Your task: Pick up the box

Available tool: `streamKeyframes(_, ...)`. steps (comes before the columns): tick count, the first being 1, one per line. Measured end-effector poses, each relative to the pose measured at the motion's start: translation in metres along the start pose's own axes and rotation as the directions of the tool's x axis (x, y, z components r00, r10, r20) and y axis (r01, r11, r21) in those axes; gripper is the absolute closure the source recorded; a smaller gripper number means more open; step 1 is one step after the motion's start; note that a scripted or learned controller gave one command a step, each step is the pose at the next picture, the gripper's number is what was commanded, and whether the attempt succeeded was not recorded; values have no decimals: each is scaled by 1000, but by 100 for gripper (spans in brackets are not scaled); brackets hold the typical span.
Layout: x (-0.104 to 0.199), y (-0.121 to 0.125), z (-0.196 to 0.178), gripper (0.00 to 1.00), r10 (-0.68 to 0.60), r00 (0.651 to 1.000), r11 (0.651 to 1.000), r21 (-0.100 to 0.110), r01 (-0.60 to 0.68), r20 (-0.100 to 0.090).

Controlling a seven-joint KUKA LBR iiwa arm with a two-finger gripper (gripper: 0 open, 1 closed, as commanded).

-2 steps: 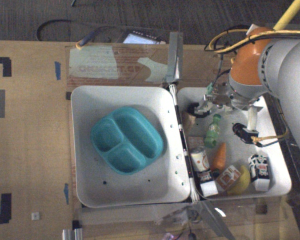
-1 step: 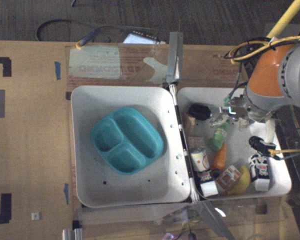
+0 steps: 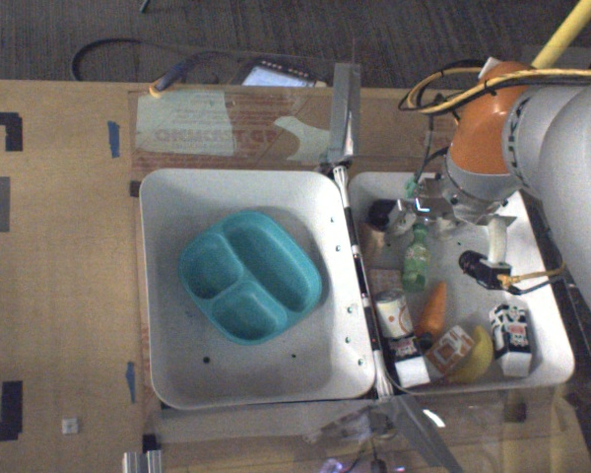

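Note:
A small orange-and-white box [image 3: 451,347] lies near the front of the right bin [image 3: 552,358], leaning against a yellow fruit [image 3: 480,356]. My gripper [image 3: 420,215] hangs over the back of that bin, just above the top of a green bottle [image 3: 416,261]. It is well behind the box and apart from it. The wrist above hides part of the gripper.
An orange carrot [image 3: 432,309], a small can [image 3: 393,314], a black-and-white carton [image 3: 512,337] and a small white-and-dark packet [image 3: 409,363] crowd the front of the right bin. A dark object [image 3: 378,213] sits at its back left. The left bin [image 3: 167,363] holds a teal divided plate [image 3: 250,276].

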State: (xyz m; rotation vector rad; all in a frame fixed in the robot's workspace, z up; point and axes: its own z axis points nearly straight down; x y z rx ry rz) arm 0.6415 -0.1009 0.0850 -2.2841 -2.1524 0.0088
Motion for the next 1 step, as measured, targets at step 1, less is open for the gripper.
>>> streamKeyframes(1, 1, 1, -12, 100, -1, 1000, 1000, -4, 1, 0)
